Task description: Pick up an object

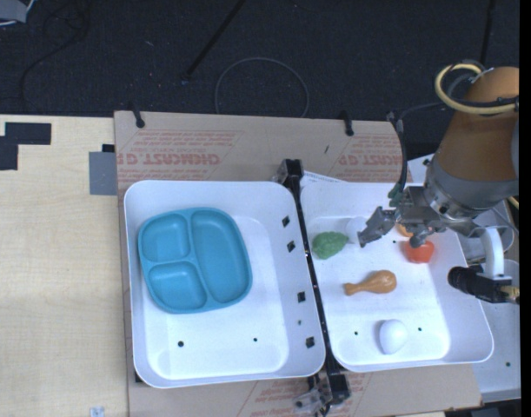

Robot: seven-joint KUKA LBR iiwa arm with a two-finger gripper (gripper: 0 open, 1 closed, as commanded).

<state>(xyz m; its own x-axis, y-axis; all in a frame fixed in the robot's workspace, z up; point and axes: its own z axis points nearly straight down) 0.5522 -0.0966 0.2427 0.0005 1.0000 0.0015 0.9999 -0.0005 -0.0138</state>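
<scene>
Taking the toy drumstick [371, 284] as the landmark, since it lies near the middle of the right bin [474, 341]: nearest the camera, just below and slightly right of it, sits a white egg-shaped object [391, 335], resting loose on the bin floor with space all round, which would make it an easy pick. The drumstick itself lies flat on its side, thin end pointing left. Up and to its left, close to the divider between the bins, is a green leafy toy [328, 245]. Up and to its right lies a red tomato-like piece [419, 251], with something orange [405, 229] just above it, partly hidden under the wrist.

The claw [375, 226] hangs above the drumstick, between the green toy and the red piece, grasping nothing; its fingers look spread, one dark finger [372, 230] angling toward the green toy. That posture probably suits a descent onto something nearby.

Far left of the drumstick, the left bin [209, 359] holds a blue divided plate [195, 258]. Both bins rest on the surface [48, 276].
</scene>
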